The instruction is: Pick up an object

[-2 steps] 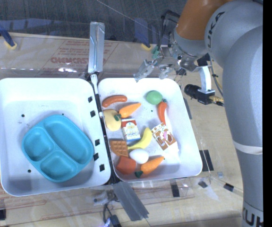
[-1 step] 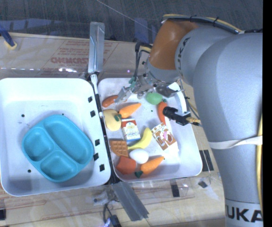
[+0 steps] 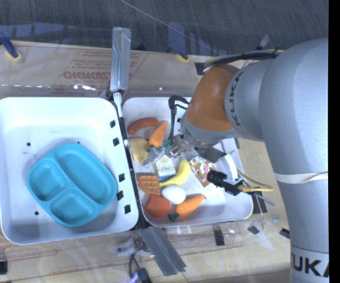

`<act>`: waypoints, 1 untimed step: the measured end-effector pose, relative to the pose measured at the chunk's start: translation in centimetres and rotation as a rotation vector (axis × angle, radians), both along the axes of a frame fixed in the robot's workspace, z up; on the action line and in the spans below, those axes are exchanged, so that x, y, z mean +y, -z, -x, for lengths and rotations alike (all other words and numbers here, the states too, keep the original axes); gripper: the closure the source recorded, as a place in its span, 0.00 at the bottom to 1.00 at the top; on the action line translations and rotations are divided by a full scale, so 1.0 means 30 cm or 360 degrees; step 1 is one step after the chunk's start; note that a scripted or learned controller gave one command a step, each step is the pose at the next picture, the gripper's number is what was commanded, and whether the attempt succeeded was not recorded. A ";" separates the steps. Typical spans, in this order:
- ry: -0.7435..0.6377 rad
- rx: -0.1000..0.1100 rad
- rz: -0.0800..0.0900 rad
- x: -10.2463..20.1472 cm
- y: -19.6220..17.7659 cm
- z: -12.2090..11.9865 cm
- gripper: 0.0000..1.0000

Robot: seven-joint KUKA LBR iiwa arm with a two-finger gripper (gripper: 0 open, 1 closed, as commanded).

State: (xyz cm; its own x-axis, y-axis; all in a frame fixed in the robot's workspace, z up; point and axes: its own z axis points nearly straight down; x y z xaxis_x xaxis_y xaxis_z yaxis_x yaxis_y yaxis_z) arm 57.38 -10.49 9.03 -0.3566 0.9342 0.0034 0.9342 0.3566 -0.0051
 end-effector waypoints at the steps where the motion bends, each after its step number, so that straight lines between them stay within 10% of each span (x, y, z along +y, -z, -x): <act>1: 0.0043 -0.0019 0.0003 0.055 -0.351 -0.006 0.00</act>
